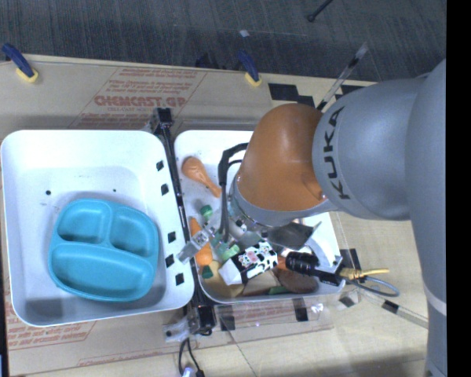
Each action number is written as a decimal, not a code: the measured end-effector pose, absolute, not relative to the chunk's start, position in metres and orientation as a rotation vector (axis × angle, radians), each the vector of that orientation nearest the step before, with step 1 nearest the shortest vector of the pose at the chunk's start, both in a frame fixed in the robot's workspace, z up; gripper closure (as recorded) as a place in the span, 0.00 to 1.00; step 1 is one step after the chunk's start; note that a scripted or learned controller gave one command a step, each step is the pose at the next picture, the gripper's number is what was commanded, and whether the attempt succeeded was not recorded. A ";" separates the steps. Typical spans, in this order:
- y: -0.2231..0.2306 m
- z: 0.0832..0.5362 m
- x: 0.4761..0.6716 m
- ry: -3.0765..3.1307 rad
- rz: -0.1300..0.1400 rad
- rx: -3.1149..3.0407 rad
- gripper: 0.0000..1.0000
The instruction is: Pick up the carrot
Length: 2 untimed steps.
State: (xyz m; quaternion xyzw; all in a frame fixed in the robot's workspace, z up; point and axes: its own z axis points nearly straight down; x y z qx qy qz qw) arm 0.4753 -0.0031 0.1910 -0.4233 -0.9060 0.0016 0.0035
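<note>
I see the gripper low in the right bin, jaw state not discernible, with the carrot just beside it against the left wall, so I would centre squarely over the carrot before closing.

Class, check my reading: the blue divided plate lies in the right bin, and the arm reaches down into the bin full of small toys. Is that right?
One slip: the camera view shows the blue divided plate in the left bin, not the right. The arm does reach into the right bin with the toys.
</note>
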 end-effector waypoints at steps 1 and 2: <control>-0.005 0.191 0.476 -2.840 0.006 -1.333 0.00; -0.005 0.191 0.476 -2.840 0.006 -1.333 0.00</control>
